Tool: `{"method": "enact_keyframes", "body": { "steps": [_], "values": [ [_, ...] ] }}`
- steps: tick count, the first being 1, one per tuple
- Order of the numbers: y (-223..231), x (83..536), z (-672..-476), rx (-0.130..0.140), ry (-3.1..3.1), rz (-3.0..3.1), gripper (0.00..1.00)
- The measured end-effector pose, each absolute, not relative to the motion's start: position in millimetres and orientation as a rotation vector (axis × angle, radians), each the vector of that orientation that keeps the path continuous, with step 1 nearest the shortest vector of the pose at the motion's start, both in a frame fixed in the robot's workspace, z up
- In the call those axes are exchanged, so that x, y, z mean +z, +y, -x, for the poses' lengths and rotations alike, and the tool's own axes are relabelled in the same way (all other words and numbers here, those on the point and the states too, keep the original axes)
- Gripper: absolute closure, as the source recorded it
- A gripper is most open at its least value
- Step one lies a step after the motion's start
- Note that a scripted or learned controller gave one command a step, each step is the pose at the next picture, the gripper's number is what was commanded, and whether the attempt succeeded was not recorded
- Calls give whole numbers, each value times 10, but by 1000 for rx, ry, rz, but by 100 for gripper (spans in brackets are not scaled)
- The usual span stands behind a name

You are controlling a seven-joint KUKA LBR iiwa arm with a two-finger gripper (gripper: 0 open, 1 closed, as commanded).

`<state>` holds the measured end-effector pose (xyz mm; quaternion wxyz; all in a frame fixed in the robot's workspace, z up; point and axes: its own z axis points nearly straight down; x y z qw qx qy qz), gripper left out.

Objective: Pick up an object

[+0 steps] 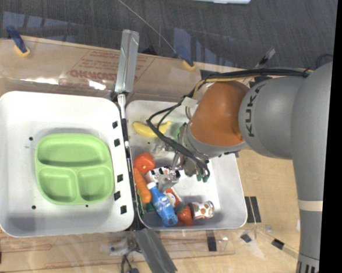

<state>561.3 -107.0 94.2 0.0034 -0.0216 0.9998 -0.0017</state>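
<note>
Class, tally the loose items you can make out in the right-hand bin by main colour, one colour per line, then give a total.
Yellow: 1, the banana-like piece
Orange: 2, the round orange piece and the carrot-like piece
Blue: 1, the blue bottle
Red: 1, the red and white can
Total: 5 clearly seen; others beside the gripper are too cluttered to count.

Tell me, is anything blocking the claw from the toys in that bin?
Nothing visible does. The gripper hangs directly over the right bin, just above the pile: an orange toy, a blue bottle and a small can. They crowd together, so a clean grab may be hard.
</note>
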Motion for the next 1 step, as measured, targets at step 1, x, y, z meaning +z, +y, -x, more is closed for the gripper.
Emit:
{"method": "enact_keyframes", "body": {
  "steps": [1],
  "values": [
    [-949, 948, -5324, -9, 3122, 259, 0]
  ]
}}
